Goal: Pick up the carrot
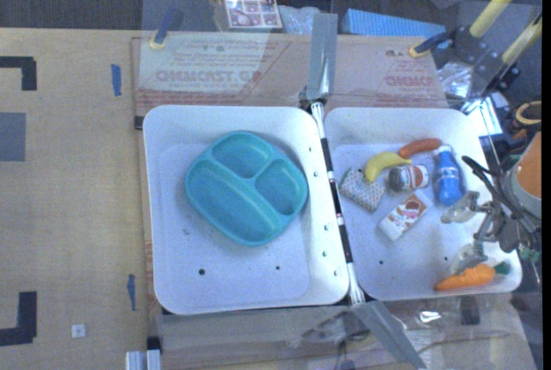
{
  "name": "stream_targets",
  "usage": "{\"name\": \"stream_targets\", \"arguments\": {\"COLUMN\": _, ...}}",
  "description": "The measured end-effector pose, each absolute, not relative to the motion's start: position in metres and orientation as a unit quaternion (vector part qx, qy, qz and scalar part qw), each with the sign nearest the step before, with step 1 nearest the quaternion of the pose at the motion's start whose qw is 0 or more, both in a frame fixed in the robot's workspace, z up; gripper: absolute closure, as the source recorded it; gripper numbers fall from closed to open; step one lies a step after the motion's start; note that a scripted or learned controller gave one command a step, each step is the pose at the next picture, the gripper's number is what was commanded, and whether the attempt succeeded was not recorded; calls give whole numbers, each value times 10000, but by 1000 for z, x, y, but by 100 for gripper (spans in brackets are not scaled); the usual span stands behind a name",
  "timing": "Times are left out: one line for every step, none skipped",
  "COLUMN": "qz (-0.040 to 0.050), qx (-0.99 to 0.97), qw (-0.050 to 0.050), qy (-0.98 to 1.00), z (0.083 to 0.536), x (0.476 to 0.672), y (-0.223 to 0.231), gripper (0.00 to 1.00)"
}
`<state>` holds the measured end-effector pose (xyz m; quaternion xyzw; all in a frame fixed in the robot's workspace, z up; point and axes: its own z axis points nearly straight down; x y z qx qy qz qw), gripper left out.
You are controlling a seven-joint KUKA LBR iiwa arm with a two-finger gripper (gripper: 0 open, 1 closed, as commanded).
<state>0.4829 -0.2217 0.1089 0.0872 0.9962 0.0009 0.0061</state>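
The left bin (164, 213) carries a teal divided plate (247, 187), lying near its centre. The right bin (379, 274) holds a cluster toward its far edge: a grey patterned pouch (362, 188), a banana (384, 163), a small can (407, 178), a red sausage-shaped item (419, 147) and a blue bottle (446, 175). A small white carton (403, 217) lies just nearer than these. The carrot (466, 277) lies flat at the near right corner of this bin, its green end toward the right wall. The gripper (491, 231) is just above it; whether it is open or closed cannot be told.
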Motion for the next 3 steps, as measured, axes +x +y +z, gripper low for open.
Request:
{"name": "stream_targets", "arguments": {"qz": -5, "qx": -770, "qw": 37, "qy": 9970, "z": 129, "x": 481, "y": -223, "gripper": 0}}
{"name": "stream_targets", "arguments": {"qz": -21, "qx": -2783, "qw": 83, "qy": 9604, "z": 88, "x": 490, "y": -222, "gripper": 0}}
{"name": "stream_targets", "arguments": {"qz": -4, "qx": -3961, "qw": 27, "qy": 9182, "z": 145, "x": 506, "y": -223, "gripper": 0}}
